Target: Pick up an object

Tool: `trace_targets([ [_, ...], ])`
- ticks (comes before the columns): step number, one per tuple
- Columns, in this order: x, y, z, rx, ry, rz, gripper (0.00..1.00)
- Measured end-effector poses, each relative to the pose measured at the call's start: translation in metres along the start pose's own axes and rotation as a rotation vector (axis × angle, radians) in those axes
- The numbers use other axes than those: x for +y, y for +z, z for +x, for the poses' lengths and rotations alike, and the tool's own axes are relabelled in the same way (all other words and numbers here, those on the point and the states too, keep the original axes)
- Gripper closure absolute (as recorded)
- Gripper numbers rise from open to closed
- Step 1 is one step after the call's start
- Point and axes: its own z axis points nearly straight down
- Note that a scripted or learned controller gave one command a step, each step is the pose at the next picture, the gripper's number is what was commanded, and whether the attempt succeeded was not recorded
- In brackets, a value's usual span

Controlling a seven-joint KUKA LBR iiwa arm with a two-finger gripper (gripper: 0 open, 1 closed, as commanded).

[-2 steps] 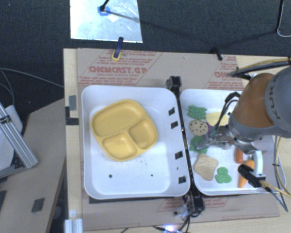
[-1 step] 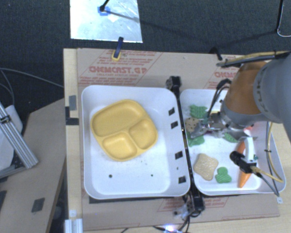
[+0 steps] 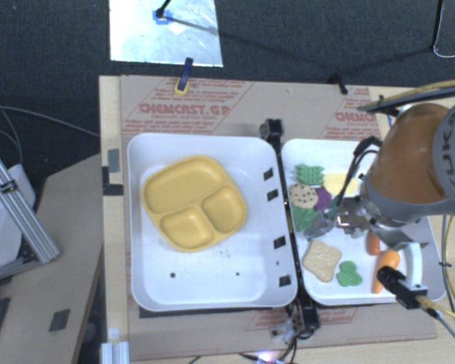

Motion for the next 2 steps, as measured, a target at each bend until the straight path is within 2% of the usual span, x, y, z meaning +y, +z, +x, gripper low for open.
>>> trace_targets([
  [1, 0.003, 0.005, 0.006, -0.002, 0.000, 0.000, 0.00],
  [2, 0.008, 0.005, -0.010, -0.003, 0.005, -0.001, 0.00],
])
